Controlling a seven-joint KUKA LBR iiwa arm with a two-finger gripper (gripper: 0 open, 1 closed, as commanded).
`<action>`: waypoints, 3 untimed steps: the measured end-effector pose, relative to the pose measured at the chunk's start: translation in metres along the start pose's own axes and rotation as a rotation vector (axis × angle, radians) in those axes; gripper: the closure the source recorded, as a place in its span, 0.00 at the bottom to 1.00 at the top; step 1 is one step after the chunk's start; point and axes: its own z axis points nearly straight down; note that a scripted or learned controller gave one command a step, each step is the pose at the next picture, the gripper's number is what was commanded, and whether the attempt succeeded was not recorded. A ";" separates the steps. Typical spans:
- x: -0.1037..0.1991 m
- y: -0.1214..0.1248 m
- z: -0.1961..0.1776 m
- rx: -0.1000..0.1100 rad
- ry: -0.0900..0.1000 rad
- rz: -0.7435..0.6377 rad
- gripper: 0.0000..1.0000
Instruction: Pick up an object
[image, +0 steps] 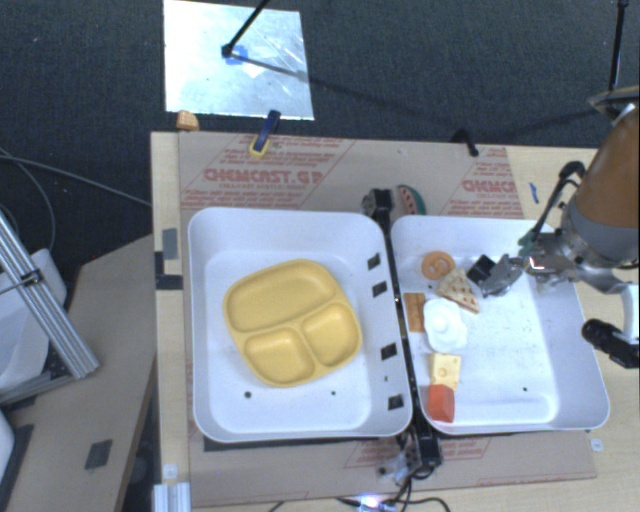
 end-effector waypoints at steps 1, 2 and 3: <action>0.036 -0.069 0.123 0.016 0.007 0.001 0.00; 0.034 -0.063 0.106 -0.002 0.001 0.002 1.00; 0.102 -0.062 0.029 -0.008 0.003 -0.009 1.00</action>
